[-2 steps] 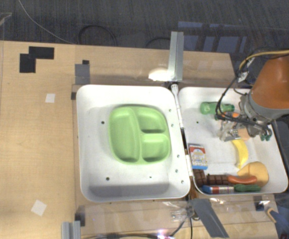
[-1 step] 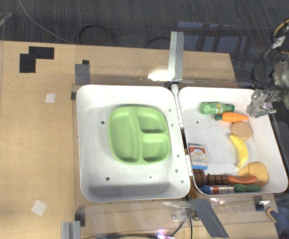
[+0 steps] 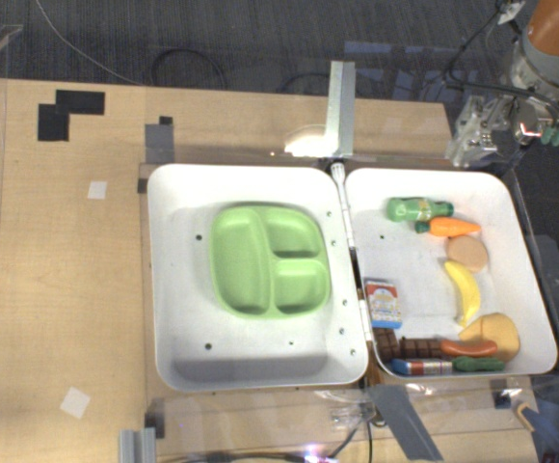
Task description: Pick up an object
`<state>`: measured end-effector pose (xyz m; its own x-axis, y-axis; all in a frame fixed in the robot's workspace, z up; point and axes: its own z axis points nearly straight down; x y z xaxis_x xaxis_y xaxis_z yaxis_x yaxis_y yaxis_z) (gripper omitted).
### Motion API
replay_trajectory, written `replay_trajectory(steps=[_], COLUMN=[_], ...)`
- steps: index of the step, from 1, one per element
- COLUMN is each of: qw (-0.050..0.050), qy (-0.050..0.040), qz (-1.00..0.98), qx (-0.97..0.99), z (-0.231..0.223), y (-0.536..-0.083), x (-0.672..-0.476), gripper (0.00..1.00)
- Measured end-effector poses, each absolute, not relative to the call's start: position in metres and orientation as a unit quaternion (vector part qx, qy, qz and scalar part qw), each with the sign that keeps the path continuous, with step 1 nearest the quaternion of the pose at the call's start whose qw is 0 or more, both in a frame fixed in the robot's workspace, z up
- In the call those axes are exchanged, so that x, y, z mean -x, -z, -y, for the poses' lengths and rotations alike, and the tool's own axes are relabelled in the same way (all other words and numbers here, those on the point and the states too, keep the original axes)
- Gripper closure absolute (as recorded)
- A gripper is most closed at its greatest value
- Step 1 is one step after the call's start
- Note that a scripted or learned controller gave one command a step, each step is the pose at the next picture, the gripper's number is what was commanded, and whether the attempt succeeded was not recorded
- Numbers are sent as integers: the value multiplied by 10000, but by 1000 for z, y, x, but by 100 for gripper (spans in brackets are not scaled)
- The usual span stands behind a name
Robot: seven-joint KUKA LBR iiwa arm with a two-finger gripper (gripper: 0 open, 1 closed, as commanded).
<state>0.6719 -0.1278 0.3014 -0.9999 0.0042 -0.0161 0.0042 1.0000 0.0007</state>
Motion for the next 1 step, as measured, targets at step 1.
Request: replay_trajectory(steps=[1], qw=[61], qy=[-12], qz=[-9991], qx=[-427], z=[70], y=[-313], x=[-658], gripper=[100])
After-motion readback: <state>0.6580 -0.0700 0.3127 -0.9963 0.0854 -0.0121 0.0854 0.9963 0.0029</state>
